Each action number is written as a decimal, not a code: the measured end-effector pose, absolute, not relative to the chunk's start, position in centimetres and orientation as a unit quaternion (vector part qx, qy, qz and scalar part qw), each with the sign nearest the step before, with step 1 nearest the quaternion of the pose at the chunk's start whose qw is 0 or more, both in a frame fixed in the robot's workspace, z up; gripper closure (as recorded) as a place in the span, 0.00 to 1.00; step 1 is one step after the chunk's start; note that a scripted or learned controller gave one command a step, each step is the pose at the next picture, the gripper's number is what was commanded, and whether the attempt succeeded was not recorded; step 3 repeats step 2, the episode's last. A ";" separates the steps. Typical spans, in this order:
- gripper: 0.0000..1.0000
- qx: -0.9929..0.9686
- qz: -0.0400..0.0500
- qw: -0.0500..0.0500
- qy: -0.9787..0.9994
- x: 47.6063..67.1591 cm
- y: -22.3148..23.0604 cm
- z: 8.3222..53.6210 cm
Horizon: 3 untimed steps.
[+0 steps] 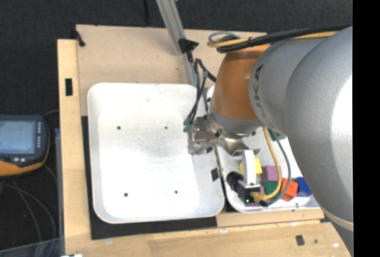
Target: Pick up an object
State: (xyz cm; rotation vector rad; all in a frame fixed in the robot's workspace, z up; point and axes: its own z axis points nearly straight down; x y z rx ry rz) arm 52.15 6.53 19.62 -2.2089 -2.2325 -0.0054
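Note:
My gripper (200, 138) hangs below the orange wrist band, over the rim between the two bins, at the left edge of the right bin (237, 205). Several small objects lie in the near end of the right bin: a purple block (271, 174), an orange-red block (289, 189) and a blue block (301, 186). They sit to the right of the gripper and nearer the front, apart from it. The arm's grey body hides most of the right bin. Nothing shows in the gripper's grasp.
The left bin (101, 149) is a wide white tray with a few dark specks on its floor. A slanted metal rail (169, 12) rises behind the bins. A handheld pendant (21, 140) lies off the bench at the left.

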 end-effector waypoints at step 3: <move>1.00 -0.702 0.000 0.000 -0.712 51.2 8.1 20.7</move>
